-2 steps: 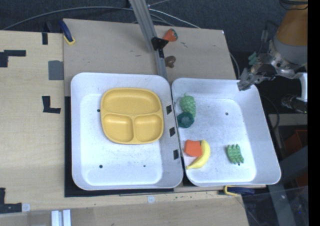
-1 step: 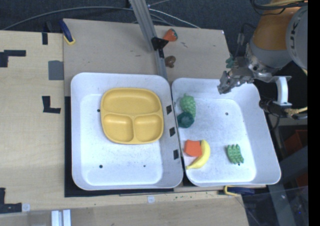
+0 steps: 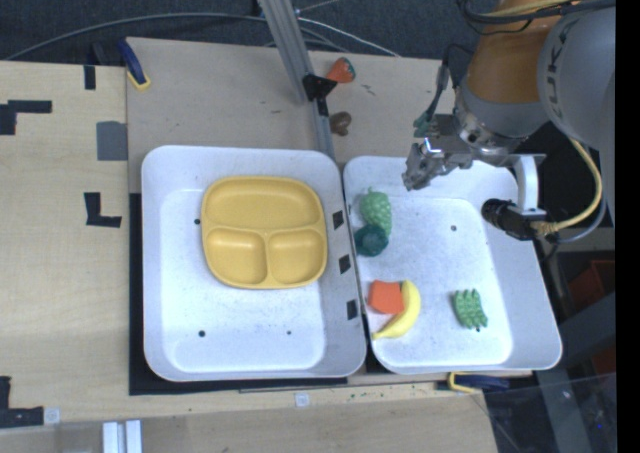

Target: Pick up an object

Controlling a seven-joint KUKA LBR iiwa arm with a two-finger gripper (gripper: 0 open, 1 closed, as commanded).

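Observation:
My gripper (image 3: 418,175) hangs over the far edge of the right bin (image 3: 520,341), above and to the right of a light green bumpy toy (image 3: 376,208). A dark teal round toy (image 3: 370,240) lies just below that one, against the bin's left wall. Nearer the front lie an orange-red block (image 3: 385,296) and a yellow banana (image 3: 404,313), touching each other. A small green ridged toy (image 3: 468,308) sits at the front right. I see nothing between the fingers.
The left bin (image 3: 165,271) holds a yellow divided plate (image 3: 264,230). A grey metal bar (image 3: 285,26) slants down to the bins' shared far corner. Small orange (image 3: 342,69) and brown (image 3: 341,123) items lie on the bench beyond the bins.

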